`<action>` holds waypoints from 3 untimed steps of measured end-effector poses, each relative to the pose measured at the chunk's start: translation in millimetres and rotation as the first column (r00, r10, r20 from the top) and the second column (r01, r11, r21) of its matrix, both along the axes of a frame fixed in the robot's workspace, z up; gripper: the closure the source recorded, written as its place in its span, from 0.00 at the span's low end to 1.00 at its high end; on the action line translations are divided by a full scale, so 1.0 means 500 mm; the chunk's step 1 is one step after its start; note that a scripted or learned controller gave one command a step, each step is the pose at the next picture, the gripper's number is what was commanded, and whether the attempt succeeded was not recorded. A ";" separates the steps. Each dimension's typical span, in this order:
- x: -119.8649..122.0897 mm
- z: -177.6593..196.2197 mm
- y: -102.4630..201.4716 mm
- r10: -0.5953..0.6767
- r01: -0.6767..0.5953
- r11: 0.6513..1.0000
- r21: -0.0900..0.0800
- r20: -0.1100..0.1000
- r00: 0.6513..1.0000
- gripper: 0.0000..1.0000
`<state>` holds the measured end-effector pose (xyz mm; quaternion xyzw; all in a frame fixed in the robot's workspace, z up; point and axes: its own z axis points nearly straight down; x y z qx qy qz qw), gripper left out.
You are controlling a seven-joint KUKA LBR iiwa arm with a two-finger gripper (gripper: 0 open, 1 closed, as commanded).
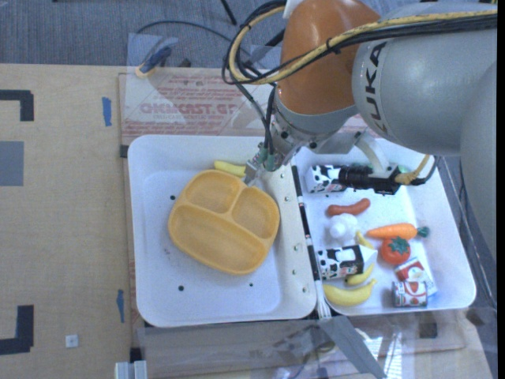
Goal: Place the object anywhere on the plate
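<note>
While the arm is reaching in over the bins, its gripper (260, 164) is hanging above the far right edge of the orange divided plate (223, 220), which is lying in the left bin (150, 235). Whether anything is sitting between its tips cannot be told, nor how they are set. A small yellow object (229, 166) is lying just beyond the plate's far rim, beside the gripper, while toy foods are sitting in the right bin (450, 243).

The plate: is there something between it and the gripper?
Nothing visible. The gripper hovers at the plate's upper right rim, beside a small yellow piece lying on the left bin floor.
</note>
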<state>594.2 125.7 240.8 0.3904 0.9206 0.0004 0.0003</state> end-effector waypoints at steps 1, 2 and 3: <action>-0.075 0.112 -0.044 0.067 -0.067 0.998 0.000 0.002 0.998 1.00; -0.091 0.151 -0.170 -0.067 0.067 0.998 0.000 0.004 0.998 1.00; -0.071 0.025 -0.018 0.003 -0.003 1.000 0.000 -0.001 1.000 1.00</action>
